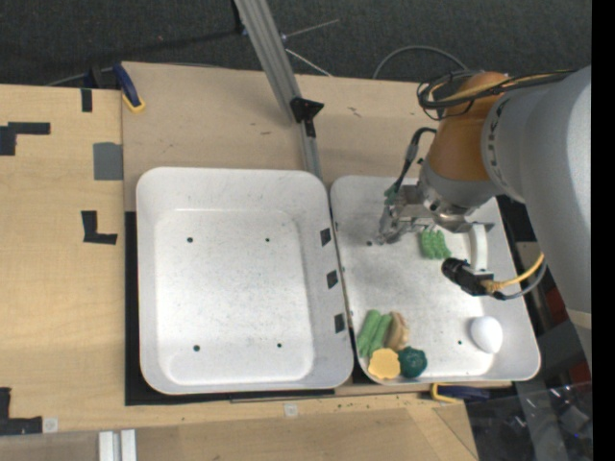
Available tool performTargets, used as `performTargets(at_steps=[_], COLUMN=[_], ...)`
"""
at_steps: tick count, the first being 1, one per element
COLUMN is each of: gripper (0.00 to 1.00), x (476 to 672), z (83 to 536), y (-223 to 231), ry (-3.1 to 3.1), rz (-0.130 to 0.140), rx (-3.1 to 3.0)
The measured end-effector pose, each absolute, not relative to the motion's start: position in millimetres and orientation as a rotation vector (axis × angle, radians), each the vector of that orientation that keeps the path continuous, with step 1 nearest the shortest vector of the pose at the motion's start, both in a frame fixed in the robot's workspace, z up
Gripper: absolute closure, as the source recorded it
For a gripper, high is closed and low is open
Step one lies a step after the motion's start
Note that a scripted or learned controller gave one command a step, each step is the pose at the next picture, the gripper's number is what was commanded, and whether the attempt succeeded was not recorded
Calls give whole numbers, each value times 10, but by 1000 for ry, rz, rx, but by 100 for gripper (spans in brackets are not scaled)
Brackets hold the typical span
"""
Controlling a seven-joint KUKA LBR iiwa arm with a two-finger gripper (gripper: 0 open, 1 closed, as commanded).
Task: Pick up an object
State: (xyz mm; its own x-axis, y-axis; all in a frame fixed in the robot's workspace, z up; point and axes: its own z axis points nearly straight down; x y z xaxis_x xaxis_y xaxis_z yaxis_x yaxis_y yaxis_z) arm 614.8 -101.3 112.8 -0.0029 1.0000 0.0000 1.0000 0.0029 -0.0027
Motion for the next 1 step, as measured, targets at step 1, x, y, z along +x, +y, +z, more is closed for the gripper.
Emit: performTargets(at_steps=[1], gripper=[100], x=[6210], z=[1634], y=[-916], ry=[-2226], rz=[-4], rx=[-2221])
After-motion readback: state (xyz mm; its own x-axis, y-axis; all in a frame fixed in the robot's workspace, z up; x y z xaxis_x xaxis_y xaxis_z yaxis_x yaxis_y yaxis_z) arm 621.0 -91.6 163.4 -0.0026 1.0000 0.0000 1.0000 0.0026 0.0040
